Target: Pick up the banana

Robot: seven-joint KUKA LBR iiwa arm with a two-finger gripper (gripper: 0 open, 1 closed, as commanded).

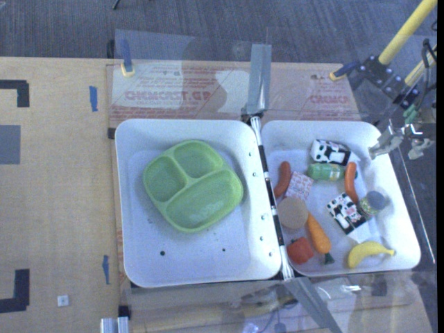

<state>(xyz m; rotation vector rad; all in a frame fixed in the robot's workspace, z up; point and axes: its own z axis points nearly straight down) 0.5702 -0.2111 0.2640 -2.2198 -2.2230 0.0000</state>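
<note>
The yellow banana point(370, 253) lies in the front right corner of the right bin point(409, 214), its curve touching the bin's front wall. My gripper point(397, 136) hovers over the bin's far right rim, well behind the banana and apart from it. Nothing shows between its tips. A cow-patterned box point(345, 212) and a grey-blue round piece point(374, 200) lie between the gripper and the banana.
The right bin also holds a carrot point(318, 234), a red tomato point(301, 250), a brown disc point(293, 213), two sausages point(282, 178), a green bottle point(326, 173) and a second cow box point(330, 152). A green divided plate point(193, 184) sits in the left bin point(132, 255).
</note>
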